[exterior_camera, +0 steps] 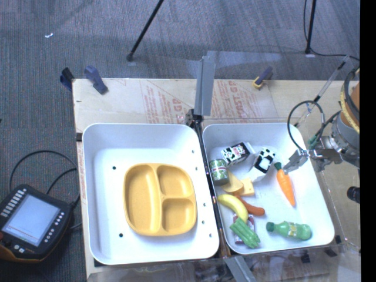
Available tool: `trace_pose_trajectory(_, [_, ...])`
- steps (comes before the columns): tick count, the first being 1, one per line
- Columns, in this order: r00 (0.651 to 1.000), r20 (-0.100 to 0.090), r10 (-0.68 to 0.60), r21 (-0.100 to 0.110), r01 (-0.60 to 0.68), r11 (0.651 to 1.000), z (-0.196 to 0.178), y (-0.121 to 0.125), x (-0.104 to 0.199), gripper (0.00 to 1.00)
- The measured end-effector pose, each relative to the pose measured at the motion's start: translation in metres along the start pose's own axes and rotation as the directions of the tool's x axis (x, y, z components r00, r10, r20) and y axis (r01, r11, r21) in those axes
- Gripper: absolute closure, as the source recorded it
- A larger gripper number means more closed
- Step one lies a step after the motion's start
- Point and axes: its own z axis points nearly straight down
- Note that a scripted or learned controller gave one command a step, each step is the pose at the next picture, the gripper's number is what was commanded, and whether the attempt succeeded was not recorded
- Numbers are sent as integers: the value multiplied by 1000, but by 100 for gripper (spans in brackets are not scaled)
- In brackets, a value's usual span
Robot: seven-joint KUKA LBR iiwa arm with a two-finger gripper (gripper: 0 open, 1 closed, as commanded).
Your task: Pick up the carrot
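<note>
The carrot [286, 187], orange with a small green top, lies flat in the right bin [322, 207], near its right wall. Its green end points up-left. My gripper [295, 160] reaches in from the right at the bin's upper right and hangs just above and to the right of the carrot's green end. Nothing shows in its grasp, and the carrot rests on the bin floor.
Left of the carrot are two black-and-white cartons [265, 159], a green can [218, 170], cheese wedges [235, 185], a banana [233, 205], a small orange piece [253, 207] and a green bottle [289, 230]. The left bin [100, 157] holds a yellow divided plate [160, 198].
</note>
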Motion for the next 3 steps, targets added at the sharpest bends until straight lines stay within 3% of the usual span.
trace_pose_trajectory(1, [988,-2,-154,-1,154,988,113,19,2,0])
trace_pose_trajectory(2, [989,-4,-151,1,151,989,105,18,1,100])
trace_pose_trajectory(3, [995,2,98,1,-98,995,-40,4,65,100])
